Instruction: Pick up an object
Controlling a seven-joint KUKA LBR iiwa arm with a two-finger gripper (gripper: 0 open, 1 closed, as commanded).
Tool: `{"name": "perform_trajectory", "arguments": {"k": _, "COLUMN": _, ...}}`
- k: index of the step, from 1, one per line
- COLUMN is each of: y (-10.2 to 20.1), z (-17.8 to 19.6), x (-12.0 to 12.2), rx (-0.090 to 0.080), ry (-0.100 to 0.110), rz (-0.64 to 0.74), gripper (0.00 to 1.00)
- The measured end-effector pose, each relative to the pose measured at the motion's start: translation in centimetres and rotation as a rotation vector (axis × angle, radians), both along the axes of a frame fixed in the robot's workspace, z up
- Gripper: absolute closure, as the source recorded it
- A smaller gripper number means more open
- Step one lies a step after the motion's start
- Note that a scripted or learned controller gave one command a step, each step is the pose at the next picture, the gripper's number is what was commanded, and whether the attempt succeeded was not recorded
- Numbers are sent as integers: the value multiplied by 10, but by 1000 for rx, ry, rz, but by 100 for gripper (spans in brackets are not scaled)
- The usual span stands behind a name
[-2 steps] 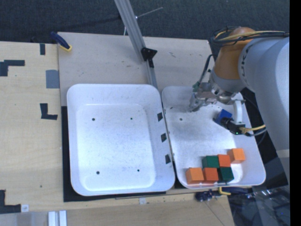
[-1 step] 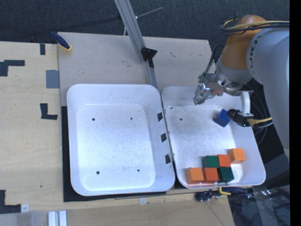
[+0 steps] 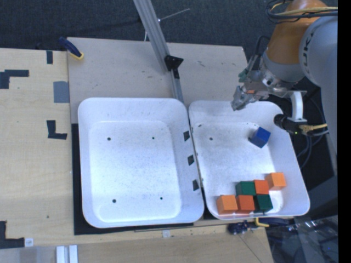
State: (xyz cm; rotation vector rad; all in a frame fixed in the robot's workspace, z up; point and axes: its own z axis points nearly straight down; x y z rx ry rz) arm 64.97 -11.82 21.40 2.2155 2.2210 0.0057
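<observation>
The robot arm (image 3: 307, 37) comes in from 3 o'clock and bends over the bench (image 3: 126, 73). Its gripper (image 3: 240, 104) hangs over the top edge of the right bin (image 3: 219, 119), up near 12 o'clock of that bin. I cannot tell how the jaws stand, because they are too small and dark to make out. Nothing can be seen between them.

A blue block (image 3: 259, 137) sits alone in the right bin, tilted, toward 4 o'clock from the gripper and apart from it. Down at 6 o'clock of the same bin is a bunch of blocks pushed close together: orange blocks (image 3: 227, 204) and green blocks (image 3: 246, 188). One more orange block (image 3: 277, 179) sits at the right end of the bunch.

The left bin (image 3: 88, 147) lies just beside the right one, at its 9 o'clock.
</observation>
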Motion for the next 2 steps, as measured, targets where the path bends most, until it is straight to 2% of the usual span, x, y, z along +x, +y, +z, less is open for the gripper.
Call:
{"name": "perform_trajectory", "arguments": {"k": 1, "y": 0, "z": 54, "x": 1, "rx": 0, "ry": 0, "rz": 0, "gripper": 100}}
{"name": "perform_trajectory", "arguments": {"k": 2, "y": 60, "z": 55, "x": 6, "rx": 2, "ry": 5, "rz": 5, "gripper": 100}}
